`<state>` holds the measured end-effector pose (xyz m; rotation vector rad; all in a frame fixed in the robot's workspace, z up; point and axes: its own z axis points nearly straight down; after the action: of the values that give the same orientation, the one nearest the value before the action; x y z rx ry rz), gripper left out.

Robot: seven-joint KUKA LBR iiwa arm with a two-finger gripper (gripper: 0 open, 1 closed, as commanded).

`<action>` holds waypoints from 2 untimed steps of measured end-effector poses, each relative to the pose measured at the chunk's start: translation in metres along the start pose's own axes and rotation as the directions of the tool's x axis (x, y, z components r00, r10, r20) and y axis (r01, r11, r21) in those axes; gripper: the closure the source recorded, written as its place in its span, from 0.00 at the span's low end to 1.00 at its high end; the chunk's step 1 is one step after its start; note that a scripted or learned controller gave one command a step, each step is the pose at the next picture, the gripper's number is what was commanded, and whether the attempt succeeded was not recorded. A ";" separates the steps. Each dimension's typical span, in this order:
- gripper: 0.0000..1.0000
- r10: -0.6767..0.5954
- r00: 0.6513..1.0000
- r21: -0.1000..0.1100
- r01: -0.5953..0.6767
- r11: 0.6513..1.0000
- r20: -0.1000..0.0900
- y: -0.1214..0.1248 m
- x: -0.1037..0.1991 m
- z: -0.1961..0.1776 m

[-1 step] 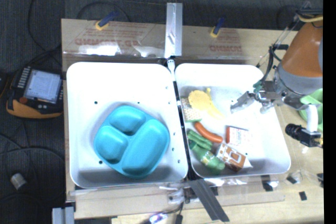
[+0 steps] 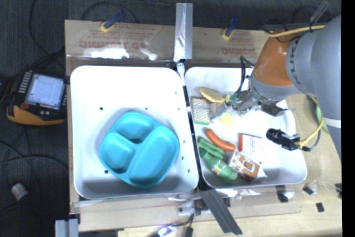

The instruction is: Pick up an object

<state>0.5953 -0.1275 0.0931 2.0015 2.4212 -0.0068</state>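
The arm comes in from the right, its orange band (image 2: 274,64) above the right bin (image 2: 297,172). My gripper (image 2: 237,101) is low in that bin's upper middle, beside a yellow curved toy (image 2: 211,95) and a small yellow wedge (image 2: 226,119). Below them lie an orange carrot-like piece (image 2: 221,140), green toy vegetables (image 2: 213,159), a white and red box (image 2: 251,144) and a brown box (image 2: 244,165). A grey speckled packet (image 2: 201,110) lies against the bin's left wall.
The left bin (image 2: 89,91) holds a blue divided plate (image 2: 138,147). A black cable connector (image 2: 280,137) hangs over the right bin's right side. A divider rail (image 2: 188,114) runs between the bins. A handheld pendant (image 2: 39,94) lies off the bench at the left.
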 end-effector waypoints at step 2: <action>1.00 0.129 0.992 -0.001 -0.129 0.992 -0.002 0.006 0.052 -0.090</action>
<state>0.5918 -0.0752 0.1830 2.1551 2.2870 -0.0035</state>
